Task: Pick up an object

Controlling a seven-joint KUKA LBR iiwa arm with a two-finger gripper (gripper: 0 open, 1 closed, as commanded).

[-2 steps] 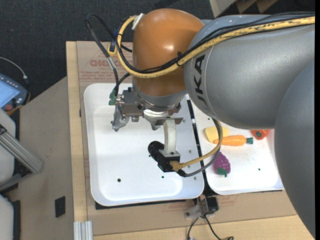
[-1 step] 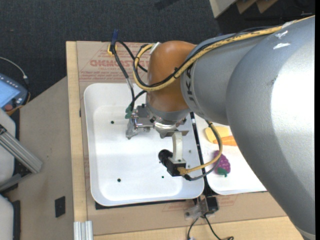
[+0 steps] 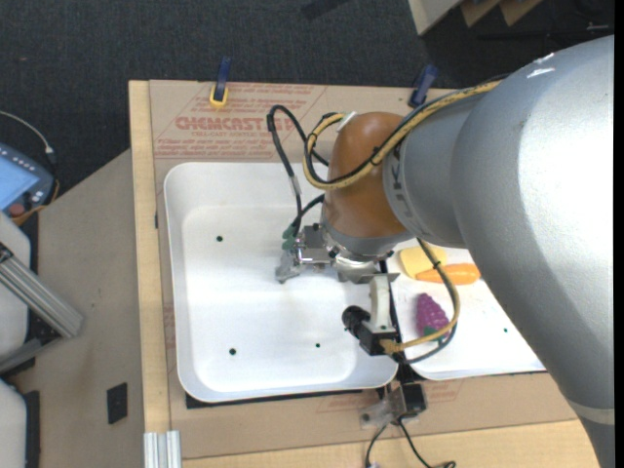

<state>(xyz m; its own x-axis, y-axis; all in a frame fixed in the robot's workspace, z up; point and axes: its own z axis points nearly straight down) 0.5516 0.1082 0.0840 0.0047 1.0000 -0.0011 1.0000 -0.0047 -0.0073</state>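
Looming largest and closest to the lens, the grey arm (image 3: 526, 193) sweeps in from the right and covers much of the right bin (image 3: 487, 354). Its orange band (image 3: 361, 178) sits above the wrist, wrapped by loose yellow and black cables (image 3: 317, 149). Below the band the gripper (image 3: 290, 261) points down over the left bin (image 3: 210, 291), near that bin's right-hand side and about midway along its depth. Whether the fingers are spread or closed I cannot tell: the wrist housing and a small green-marked fitting hide most of them, and nothing can be seen between them. They appear close to the bin floor, though contact cannot be judged.

Loose objects lie in the right bin, just beside the wall shared with the left bin. A purple grape-like cluster (image 3: 432, 312) rests there, partly crossed by a yellow cable. Just beyond it lies an orange carrot-shaped piece (image 3: 450, 274), and touching that, a pale yellow block (image 3: 417, 259) partly hidden by the arm. These all sit well apart from the gripper, on the other side of the wall.

Both bins stand on a cardboard-covered worktop (image 3: 195, 125), which carries red printed lettering and two clamps (image 3: 221, 86) on its far edge.
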